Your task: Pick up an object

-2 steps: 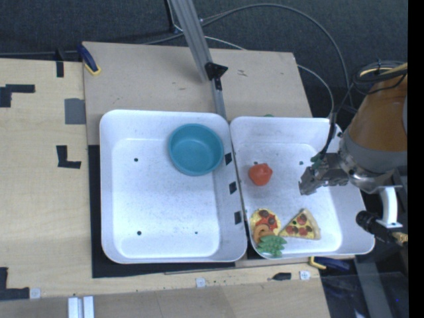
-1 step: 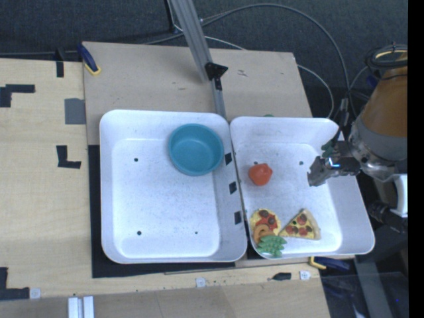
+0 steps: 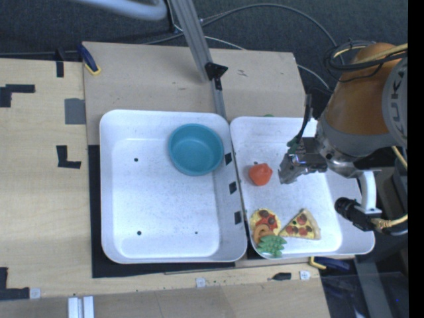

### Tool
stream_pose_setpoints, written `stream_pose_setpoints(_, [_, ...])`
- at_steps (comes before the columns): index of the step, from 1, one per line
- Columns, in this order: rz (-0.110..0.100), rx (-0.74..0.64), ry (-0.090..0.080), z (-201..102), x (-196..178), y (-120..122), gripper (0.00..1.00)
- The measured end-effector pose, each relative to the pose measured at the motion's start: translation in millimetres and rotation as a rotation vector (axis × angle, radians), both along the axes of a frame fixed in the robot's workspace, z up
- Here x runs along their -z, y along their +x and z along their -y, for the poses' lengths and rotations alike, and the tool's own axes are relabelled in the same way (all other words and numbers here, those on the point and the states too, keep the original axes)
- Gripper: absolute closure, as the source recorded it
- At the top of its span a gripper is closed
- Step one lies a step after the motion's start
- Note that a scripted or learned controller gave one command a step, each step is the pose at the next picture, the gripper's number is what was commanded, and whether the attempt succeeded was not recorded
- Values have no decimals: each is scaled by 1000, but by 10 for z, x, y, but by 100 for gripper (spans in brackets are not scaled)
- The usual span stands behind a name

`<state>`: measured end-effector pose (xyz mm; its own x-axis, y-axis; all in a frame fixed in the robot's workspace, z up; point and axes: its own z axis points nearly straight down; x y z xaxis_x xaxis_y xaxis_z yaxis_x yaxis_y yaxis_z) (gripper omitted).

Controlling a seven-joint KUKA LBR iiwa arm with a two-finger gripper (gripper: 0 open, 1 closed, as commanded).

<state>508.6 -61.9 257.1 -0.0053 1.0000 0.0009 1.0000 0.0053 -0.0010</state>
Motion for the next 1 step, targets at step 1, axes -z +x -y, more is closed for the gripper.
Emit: stream_pose_setpoints(1, [0,1,-1,-501,107,172,100])
